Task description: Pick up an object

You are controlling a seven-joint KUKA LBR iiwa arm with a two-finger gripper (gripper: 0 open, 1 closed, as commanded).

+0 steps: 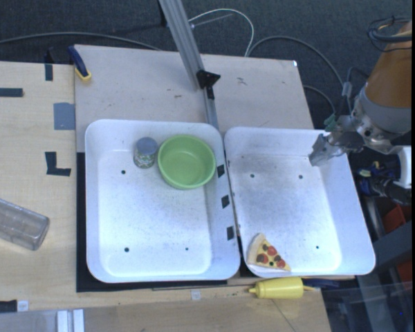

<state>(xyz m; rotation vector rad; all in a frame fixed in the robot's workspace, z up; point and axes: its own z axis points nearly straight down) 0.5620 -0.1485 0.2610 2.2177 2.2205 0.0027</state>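
Dark carpet surrounds a pale bench carrying two white bins. At the right edge of the frame, over the upper right rim of the right bin [346, 206], hangs the gripper [323, 151]; how it is set I cannot tell. The nearest thing to pick is probably the pizza slice [267, 253], flat in that bin's lower left corner, down and left of the gripper, tip pointing up-left. A green bowl [187, 161] and small can [145, 152] sit in the left bin [104, 254], further left.
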